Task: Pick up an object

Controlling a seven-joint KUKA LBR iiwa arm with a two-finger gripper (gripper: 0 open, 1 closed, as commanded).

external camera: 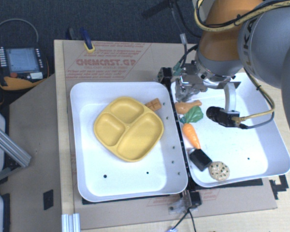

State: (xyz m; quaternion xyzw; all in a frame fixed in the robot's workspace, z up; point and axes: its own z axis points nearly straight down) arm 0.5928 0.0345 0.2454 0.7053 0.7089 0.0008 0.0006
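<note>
The right bin (251,144) holds several small items along its left side. A tan, sausage-shaped piece (188,106) lies at the top, with a green leafy piece (194,114) right under it. Below them lie an orange carrot (191,135), a black block (200,159) and a round speckled cookie (219,170). My gripper (186,90) hangs at the bin's upper left corner, directly over the tan piece. The wrist hides how the gripper meets the piece.
The left bin (87,168) carries a yellow divided plate (129,128), and a small brown block (153,104) rests by its upper right rim. A black unit with a yellow cable (223,116) hangs off the wrist over the right bin. The arm's bulk covers the upper right.
</note>
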